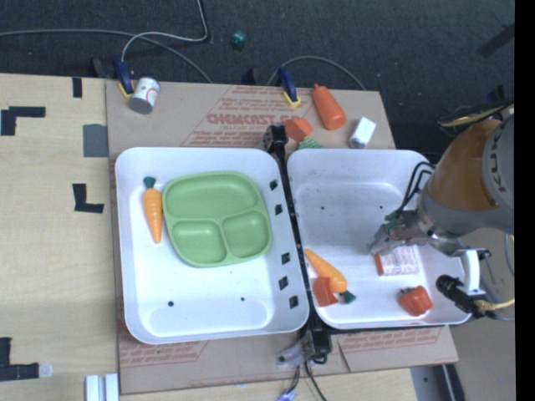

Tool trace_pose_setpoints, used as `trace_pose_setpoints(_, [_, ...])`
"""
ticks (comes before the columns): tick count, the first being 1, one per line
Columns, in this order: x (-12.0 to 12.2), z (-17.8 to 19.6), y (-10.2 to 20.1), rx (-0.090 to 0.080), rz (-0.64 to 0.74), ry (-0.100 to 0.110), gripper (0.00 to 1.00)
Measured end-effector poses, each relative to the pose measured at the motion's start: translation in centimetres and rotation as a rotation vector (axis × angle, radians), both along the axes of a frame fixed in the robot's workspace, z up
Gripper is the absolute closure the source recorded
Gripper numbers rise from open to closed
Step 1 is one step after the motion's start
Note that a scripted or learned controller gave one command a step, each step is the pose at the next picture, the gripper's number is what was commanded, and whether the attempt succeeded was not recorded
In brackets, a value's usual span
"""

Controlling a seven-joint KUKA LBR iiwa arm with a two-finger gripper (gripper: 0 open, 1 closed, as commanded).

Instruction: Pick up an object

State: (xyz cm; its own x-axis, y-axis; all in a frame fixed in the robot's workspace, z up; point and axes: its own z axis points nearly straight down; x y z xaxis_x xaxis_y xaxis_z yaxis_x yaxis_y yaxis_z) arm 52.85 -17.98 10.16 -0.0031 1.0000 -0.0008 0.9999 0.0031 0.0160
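Observation:
My gripper [387, 239] reaches down into the right bin [351, 174] from the right. It hangs right at the upper left edge of a red and white packet [398, 262], with nothing visibly held. A red pepper-like toy [415, 301] lies near the bin's front right corner. An orange carrot [324, 268] and a small red block [323, 291] lie at the bin's front left.
The left bin [134, 249] holds a green divided plate [217, 218] and a second carrot [153, 211] along its left side. Behind the bins on the cardboard lie an orange bottle [328, 107], a white cube [363, 132], a small red piece [298, 129] and a can [145, 94].

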Motion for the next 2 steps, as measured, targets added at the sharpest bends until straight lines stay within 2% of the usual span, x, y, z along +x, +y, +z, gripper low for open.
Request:
trace_pose_setpoints(1, [0.1,0.0,0.1,0.000,0.001,-0.001,0.00])
trace_pose_setpoints(2, [-4.5,3.4,-4.4,0.000,-0.004,0.017,0.00])
